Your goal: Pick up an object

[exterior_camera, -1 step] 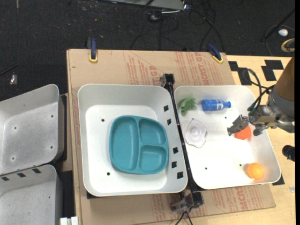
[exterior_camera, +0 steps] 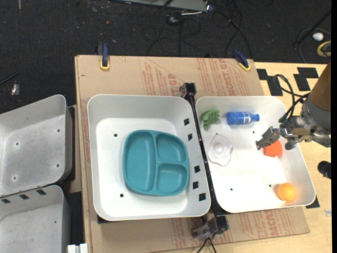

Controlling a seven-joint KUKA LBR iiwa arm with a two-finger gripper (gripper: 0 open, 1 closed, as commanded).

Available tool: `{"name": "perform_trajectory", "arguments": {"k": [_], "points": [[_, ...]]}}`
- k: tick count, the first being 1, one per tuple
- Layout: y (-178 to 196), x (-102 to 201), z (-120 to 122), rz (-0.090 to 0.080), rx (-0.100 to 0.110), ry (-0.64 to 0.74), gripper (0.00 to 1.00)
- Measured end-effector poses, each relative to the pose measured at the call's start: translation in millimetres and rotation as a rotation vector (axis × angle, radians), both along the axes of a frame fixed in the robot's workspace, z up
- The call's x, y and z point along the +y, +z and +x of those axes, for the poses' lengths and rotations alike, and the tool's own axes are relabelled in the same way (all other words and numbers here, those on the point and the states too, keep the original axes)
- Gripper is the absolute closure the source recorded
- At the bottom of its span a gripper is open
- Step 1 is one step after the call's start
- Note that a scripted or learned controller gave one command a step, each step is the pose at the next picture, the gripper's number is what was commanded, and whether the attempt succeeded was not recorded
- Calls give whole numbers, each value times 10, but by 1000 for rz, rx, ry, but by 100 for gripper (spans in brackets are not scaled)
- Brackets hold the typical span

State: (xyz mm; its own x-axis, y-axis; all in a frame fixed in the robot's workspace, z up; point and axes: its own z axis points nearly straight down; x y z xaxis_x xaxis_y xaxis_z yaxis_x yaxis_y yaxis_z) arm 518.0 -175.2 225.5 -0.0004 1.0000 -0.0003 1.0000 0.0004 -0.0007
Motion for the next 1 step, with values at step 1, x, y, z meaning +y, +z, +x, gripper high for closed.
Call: {"name": "perform_trajectory", "arguments": {"k": [1], "points": [[-455,-8,-71,2,4,-3,0]]}}
